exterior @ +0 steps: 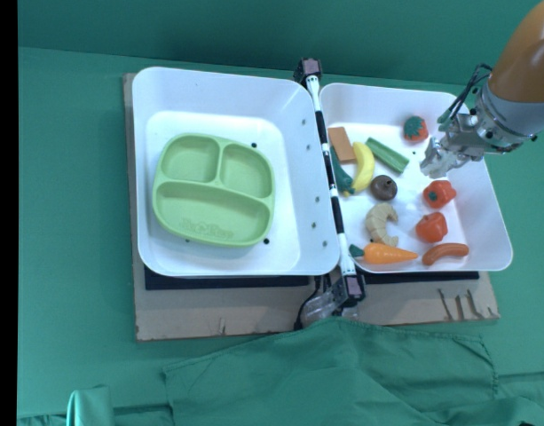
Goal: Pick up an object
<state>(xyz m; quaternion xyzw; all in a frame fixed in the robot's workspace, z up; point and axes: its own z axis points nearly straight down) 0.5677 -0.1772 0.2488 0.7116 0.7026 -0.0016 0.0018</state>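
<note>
**Desk:** Where do you have the arm?

**Me:** I see the gripper (434,161) over the right bin (489,216), near its far right side. It sits between a strawberry (415,129) and a red pepper (438,193). I can't tell whether it touches either.

**Desk:** Fingers?

**Me:** I can't tell from here. They're small and blurred against the white, and I see nothing between them.

**Desk:** What else is in that bin?

**Me:** A banana (364,166) beside a green stick (387,154) and an orange block (341,144). A dark brown round piece (383,186) sits mid-bin, with a pale croissant (381,223) below it. Along the near edge lie a carrot (389,255) and a sausage (445,253), with a red tomato-like piece (431,227) just above the sausage.

**Desk:** And the left bin?

**Me:** The left bin (289,131) holds a green divided plate (215,190), lying flat.
</note>
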